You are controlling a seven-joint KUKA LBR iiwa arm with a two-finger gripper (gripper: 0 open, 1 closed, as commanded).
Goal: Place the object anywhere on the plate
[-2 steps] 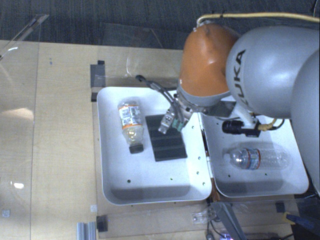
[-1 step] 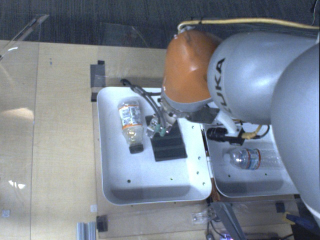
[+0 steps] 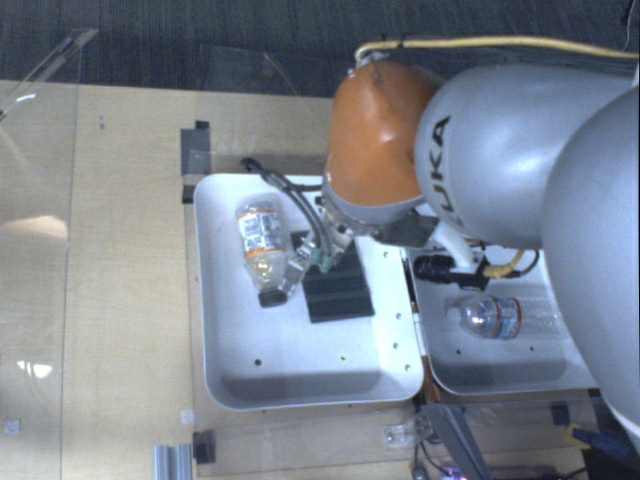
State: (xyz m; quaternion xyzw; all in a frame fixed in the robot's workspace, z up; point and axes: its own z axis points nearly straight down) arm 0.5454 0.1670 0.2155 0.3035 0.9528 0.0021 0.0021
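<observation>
Found the gripper (image 3: 284, 280) down inside the left bin (image 3: 213, 366), hung from the grey arm (image 3: 500, 158) with its orange band. Could not tell how the jaws stood: too much cable and wrist hardware crowded over them to say spread or closed. Saw nothing plainly pinched between them.

Spotted the small bottle (image 3: 258, 236) lying on its side on the bin floor, just beside the jaws, up and to their left in the camera view. Looked close enough to touch the gripper's tip at its lower end, though could not settle whether it did. Noted a clear plastic body, a white printed label wrapped round the middle, and an amber-yellow tint at the end nearest the jaws.

Made out the black plate (image 3: 338, 290), a flat, dark, roughly rectangular slab, just on the other side of the jaws, to their right, partly tucked under the wrist. Saw the bottle resting off it, on bare white floor.

Noticed a second bottle (image 3: 490, 318), clear with a blue label, well to the right of the jaws, lying in the right bin (image 3: 500, 383).
</observation>
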